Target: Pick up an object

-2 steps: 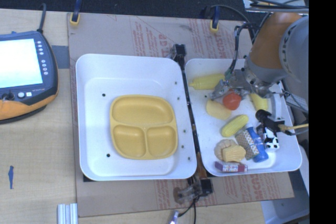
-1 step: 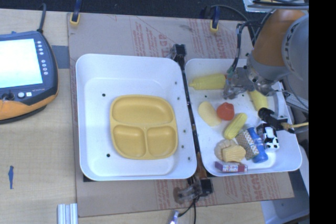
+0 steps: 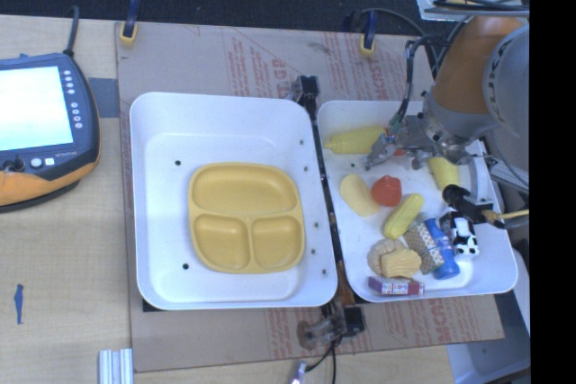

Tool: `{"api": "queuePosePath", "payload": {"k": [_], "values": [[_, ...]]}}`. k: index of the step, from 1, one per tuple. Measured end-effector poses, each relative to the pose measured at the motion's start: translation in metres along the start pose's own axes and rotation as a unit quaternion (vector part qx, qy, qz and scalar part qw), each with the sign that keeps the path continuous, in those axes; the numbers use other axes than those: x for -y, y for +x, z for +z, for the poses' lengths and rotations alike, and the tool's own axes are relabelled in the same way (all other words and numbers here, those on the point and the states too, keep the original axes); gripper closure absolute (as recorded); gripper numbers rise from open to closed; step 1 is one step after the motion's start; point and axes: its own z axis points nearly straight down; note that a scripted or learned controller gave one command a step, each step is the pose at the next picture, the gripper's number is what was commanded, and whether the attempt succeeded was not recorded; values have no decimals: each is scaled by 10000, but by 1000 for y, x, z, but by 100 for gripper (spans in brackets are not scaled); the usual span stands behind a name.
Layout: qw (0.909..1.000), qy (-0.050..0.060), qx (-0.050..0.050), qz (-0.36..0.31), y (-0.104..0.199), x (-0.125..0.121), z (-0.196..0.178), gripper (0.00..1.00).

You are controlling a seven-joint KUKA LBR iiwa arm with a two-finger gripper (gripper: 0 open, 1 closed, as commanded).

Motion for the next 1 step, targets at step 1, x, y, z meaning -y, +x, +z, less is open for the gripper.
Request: {"api": "queuePosePath", "payload": {"k": [1], "values": [[9999,144,-47,4,-21,-31,15,0]]}}
